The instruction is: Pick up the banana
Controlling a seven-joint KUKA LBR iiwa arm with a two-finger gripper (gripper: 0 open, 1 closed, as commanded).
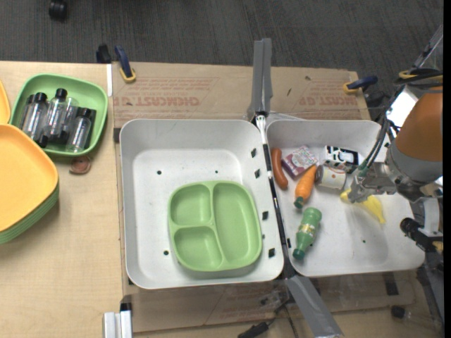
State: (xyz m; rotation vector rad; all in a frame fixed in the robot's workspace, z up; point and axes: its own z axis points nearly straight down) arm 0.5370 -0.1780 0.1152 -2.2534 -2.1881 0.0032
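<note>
High slanted view over both bins [127, 189]

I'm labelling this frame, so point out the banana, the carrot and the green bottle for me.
banana [373, 208], camera view, on the yellow body near its lower end.
carrot [305, 183], camera view, on the orange middle.
green bottle [307, 229], camera view, on the body below the neck.

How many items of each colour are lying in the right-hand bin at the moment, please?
Yellow: 1, the banana
Orange: 1, the carrot
Green: 1, the bottle
Red-orange: 1, the sausage
Pink: 1, the packet
Black-and-white: 1, the box
Silver: 1, the can
Total: 7
</note>
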